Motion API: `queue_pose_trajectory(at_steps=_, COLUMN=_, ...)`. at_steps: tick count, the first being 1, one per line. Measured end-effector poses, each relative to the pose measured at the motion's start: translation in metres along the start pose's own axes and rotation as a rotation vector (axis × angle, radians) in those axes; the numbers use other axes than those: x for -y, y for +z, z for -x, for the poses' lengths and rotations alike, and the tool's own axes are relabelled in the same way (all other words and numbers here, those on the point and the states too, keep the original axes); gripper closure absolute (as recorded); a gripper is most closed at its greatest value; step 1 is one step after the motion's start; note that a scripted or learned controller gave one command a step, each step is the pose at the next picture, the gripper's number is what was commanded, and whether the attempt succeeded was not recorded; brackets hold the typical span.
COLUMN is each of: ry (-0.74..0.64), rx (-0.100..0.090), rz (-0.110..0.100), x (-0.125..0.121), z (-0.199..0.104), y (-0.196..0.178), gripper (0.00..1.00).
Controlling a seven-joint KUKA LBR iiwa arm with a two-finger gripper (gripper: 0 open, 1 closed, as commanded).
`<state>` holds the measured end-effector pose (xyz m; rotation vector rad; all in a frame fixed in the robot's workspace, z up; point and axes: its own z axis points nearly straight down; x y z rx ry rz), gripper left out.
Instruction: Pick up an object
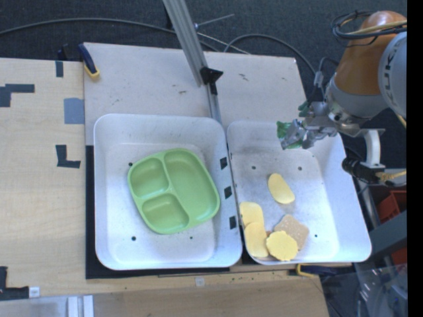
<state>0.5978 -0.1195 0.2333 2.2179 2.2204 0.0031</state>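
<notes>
Two white bins sit on a scuffed pale bench [152, 78] over dark carpet. The left bin [106, 177] holds a green divided tray [173, 190]; the right bin [344, 203] holds yellow food pieces [281, 189]. The gripper [291, 136] hangs over its far edge, well apart from them.

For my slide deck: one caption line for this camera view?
KUKA arm's gripper hovers over the right white bin of yellow food pieces; green divided plastic tray lies in the left white bin.

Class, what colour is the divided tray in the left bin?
Light green tray, clearest in the camera view.
</notes>
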Motion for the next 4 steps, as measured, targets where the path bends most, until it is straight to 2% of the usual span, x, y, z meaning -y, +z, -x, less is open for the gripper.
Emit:
queue_pose_trajectory(at_steps=2, ry=-0.006, rx=-0.003, rz=-0.008, x=0.039, z=-0.118, y=0.005, gripper=1.00)
queue_pose_trajectory(at_steps=4, ry=-0.007, rx=-0.002, rz=-0.006, x=0.059, z=-0.219, y=0.001, gripper=1.00)
